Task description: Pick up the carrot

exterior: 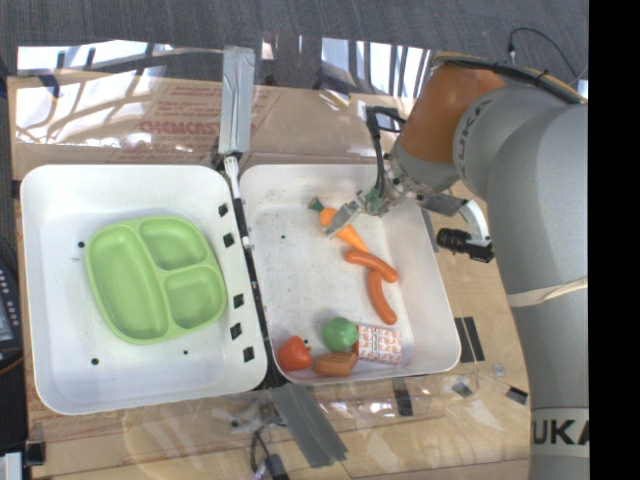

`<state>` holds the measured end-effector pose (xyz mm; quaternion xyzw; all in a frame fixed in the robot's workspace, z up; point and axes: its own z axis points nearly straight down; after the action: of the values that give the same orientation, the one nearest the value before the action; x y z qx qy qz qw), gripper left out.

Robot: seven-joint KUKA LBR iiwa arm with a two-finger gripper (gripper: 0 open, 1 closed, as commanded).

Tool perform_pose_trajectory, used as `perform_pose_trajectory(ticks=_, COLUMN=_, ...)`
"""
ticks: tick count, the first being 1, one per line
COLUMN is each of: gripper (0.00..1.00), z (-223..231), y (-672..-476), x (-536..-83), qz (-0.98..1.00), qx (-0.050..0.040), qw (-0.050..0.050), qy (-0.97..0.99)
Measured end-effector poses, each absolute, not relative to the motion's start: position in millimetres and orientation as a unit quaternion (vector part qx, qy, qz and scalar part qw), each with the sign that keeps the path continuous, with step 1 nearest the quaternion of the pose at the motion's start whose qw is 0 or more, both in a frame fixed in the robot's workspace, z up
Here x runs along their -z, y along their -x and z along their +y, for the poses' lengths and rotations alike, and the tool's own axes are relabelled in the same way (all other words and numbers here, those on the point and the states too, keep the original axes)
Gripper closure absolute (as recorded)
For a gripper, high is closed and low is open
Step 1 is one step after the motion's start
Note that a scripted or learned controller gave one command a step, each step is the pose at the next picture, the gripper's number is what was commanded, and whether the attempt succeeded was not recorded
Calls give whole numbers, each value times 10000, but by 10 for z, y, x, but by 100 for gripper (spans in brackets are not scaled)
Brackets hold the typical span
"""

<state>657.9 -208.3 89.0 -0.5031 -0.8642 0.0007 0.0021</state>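
Note:
The carrot [338,225] is small and orange with a green top. It lies in the upper middle of the right bin [290,268], pointing down and to the right. My gripper [358,209] reaches in from the right and sits low, right over the carrot's middle, covering part of it. Orange shows on both sides of the gripper's tip. The view does not show whether the carrot is held.
Below the carrot lie two orange-red sausages [372,263] [381,300]. Along the right bin's front edge sit a green ball-like item [340,333], a red tomato [293,353], a brown sausage [336,364] and a pink packet [381,344]. The left bin [50,218] holds a green divided plate [155,278].

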Motion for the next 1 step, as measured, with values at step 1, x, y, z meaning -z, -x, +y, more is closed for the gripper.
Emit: perform_pose_trajectory(ticks=1, gripper=0, z=-2084, y=-6578, x=-889, qz=-8642, qx=-7, qw=22, qy=5032)
